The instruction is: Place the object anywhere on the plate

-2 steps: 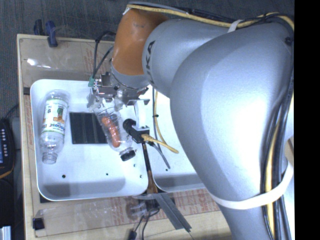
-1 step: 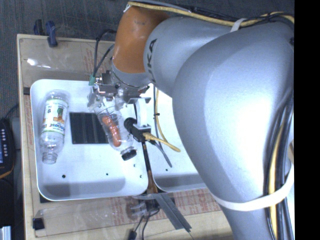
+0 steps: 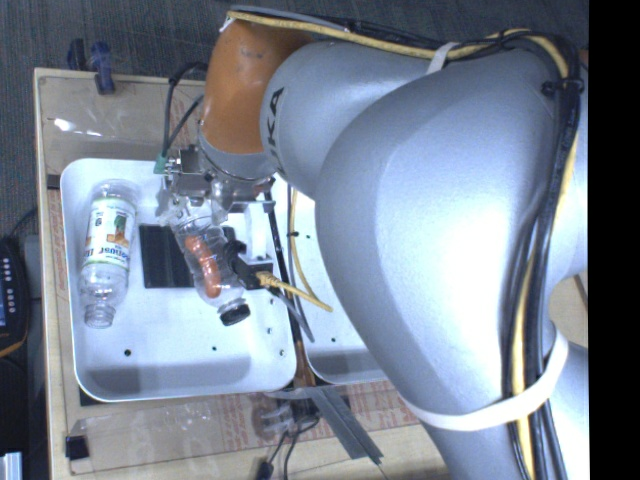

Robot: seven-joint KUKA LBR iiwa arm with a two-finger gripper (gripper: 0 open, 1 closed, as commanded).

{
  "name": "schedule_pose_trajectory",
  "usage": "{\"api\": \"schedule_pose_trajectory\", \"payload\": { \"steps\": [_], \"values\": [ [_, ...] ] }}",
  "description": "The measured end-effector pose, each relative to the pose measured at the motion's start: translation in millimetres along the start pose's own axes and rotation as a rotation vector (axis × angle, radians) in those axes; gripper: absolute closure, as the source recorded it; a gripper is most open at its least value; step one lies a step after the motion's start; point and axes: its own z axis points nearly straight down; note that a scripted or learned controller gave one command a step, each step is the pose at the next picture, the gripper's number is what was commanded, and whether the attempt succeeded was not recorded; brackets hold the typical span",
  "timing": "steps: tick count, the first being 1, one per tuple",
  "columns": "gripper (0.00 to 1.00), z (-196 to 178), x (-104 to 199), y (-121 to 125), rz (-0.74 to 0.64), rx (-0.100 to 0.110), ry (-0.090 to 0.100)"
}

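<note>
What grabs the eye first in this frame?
The grey arm dominates, sweeping in from the right and covering most of the right bin, with its orange band near top centre. Below it, the gripper sits over the left bin, with a clear bottle with orange contents at it. A second clear plastic bottle lies at that bin's left side, beside a black rectangular plate.

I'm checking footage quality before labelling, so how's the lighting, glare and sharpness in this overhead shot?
Camera view: even, soft lighting; the grey arm looms large and smooth close to the lens, covering most of the right bin; mild sheen on the left bin rim and a bright glint on the bench; the clear bottle label is too blurred to read; a faint shadow lies along the bin's lower wall.
</note>
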Motion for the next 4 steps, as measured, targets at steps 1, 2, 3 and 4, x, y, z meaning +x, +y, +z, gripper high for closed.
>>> {"api": "schedule_pose_trajectory", "payload": {
  "steps": [1,2,3,4],
  "values": [
    [1.00,-6,-44,17,0.080,-0.004,0.001],
    [1.00,13,-1,8,0.016,-0.001,0.002],
    [1.00,38,-13,1,0.186,0.001,0.001],
    [1.00,29,7,31,0.252,-0.003,0.001]
  ]
}}
